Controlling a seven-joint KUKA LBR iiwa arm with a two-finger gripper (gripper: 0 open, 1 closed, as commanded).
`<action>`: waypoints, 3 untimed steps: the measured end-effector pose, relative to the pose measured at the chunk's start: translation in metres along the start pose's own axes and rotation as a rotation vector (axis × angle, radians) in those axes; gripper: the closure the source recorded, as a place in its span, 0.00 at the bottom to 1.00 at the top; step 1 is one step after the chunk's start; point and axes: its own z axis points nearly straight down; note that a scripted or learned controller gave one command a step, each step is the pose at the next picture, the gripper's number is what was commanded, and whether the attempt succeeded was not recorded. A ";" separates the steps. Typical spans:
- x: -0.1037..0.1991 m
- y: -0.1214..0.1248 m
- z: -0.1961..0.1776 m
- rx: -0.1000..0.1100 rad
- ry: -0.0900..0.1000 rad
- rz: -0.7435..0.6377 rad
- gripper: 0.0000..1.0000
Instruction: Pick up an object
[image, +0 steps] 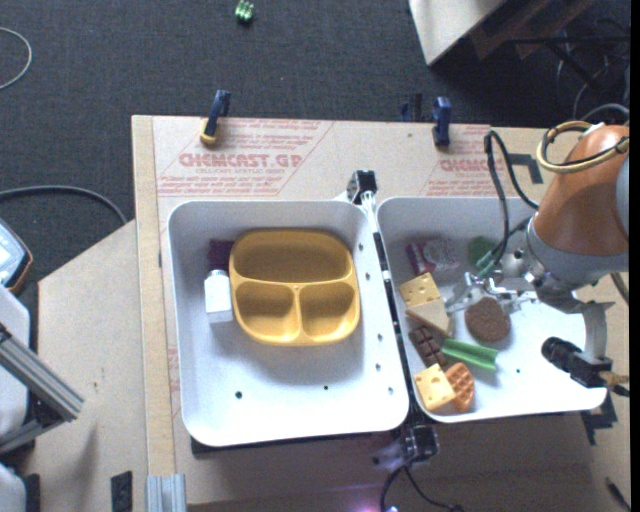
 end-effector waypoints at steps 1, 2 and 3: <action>-0.002 -0.009 0.060 0.000 0.000 0.000 0.00; -0.002 -0.008 0.072 -0.010 -0.002 0.000 0.00; -0.004 -0.006 0.060 -0.018 -0.007 0.003 1.00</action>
